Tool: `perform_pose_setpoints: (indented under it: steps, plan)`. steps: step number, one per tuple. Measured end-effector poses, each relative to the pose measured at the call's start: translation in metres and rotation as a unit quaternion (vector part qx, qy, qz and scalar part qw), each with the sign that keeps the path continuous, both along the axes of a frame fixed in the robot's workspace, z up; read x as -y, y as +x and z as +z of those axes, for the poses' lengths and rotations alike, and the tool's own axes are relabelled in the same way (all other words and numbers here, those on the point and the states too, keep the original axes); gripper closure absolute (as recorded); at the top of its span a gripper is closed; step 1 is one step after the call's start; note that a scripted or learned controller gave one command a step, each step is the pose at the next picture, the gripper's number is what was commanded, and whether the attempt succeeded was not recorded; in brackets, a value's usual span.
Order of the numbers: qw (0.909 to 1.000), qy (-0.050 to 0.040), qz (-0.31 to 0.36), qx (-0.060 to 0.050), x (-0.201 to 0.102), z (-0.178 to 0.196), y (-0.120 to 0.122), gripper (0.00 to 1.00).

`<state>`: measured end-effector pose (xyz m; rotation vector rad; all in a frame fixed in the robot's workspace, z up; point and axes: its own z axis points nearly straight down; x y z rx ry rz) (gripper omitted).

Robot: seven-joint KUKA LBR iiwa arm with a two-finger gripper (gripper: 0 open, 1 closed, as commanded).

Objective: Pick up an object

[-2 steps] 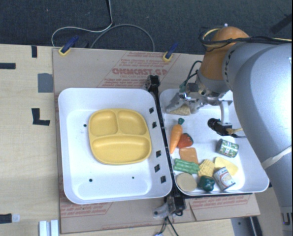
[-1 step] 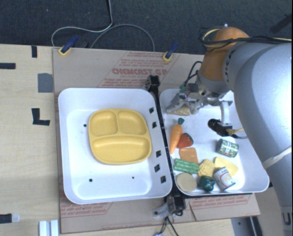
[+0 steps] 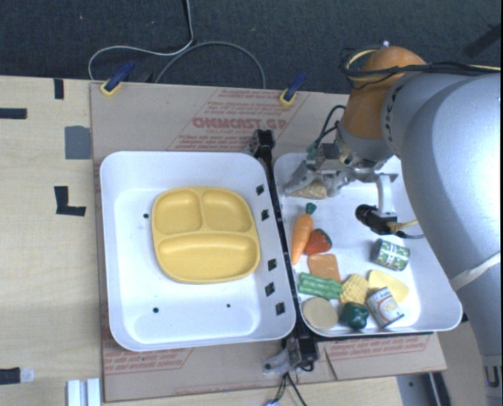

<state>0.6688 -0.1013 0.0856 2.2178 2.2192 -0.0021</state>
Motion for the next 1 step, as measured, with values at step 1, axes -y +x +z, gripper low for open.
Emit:
perform_pose_setpoints:
  steps: [1]
  plan:
    - [1.0000, -0.0008, 0.000, 0.000, -0.0024, 0.0000, -0.0003, 0.00]
